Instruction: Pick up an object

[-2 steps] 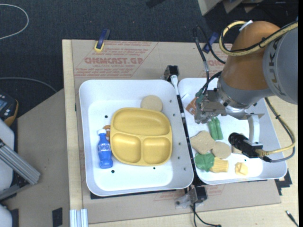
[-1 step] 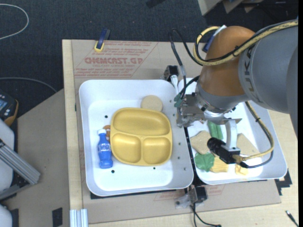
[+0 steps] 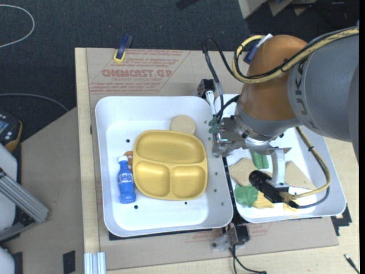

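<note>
We see two shallow white plastic bins side by side on the desk, with smooth walls and rounded corners. In the left bin (image 3: 105,153) lies a glossy yellow plate (image 3: 170,164), a rounded rectangle moulded into three compartments: one long one on the far side and two smaller ones on the near side. Just left of the plate stands a small blue bottle (image 3: 126,181) with a paler label whose writing is too small for us to read. Beyond the plate's far right corner rests a flat, matte tan disc (image 3: 182,124). The arm (image 3: 274,96), with its rounded orange band and smooth grey shell, reaches in from the right and covers much of the right bin (image 3: 336,193). The pincer (image 3: 223,140) hangs low at the wall between the two bins, just right of the plate. We cannot tell how far it is open, and we see nothing in its hold. In the right bin, partly hidden under the arm, we make out a crinkled green leaf-like piece (image 3: 247,194) near the front, a pale beige wedge (image 3: 296,176) further right, and a flat yellow scrap (image 3: 262,203) beside the green piece. Under the bins lies a sheet of brown cardboard (image 3: 142,73) printed in red with "CHEMCAST G.P"; the smaller lines below are unreadable. A blue and yellow clip (image 3: 121,49) sits at its far edge.
</note>
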You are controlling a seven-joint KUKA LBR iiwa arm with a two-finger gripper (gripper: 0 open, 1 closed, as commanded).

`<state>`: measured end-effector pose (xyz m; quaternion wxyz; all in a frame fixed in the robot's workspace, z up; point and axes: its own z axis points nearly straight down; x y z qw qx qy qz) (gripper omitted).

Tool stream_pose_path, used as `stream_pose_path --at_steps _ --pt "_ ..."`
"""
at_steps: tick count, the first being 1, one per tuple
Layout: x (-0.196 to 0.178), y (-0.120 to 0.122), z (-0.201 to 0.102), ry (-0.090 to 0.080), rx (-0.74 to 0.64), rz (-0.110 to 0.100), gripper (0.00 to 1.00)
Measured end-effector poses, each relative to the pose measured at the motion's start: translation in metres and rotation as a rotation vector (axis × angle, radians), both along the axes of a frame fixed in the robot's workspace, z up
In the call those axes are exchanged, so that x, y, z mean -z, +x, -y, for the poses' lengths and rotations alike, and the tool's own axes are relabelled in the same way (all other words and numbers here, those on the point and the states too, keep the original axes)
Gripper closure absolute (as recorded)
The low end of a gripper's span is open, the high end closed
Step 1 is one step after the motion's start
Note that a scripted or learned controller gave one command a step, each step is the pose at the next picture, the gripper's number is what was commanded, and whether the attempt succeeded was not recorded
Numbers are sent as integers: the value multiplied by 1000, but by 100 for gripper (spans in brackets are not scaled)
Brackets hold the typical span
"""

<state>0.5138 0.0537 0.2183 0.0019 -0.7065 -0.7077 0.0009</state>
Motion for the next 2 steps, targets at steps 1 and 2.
stream_pose_path --at_steps 1,2 --pt "-13 1 1 -1 1 6 100" --pt "4 3 -3 -1 2 0 100"
